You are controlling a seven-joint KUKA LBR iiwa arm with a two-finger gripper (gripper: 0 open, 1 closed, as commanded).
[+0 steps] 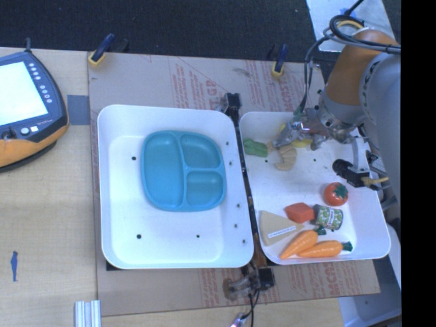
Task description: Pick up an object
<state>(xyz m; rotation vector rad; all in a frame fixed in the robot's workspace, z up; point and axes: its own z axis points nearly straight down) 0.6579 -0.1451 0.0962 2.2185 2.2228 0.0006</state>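
Overhead, jaws hang over the right bin (371,247) on the wooden bench (48,210), grip seemingly unreadable.

Pale wooden bench (48,210) under brown cardboard sheet (204,80) (clamped) — dark floor (170,12) behind.

A single fixed camera looks down at a slant from above the bench (54,203), far enough back to take in both white bins: the left bin (112,182) mid-frame, the right bin (371,220) toward the right, where the arm (361,67) enters at upper right.
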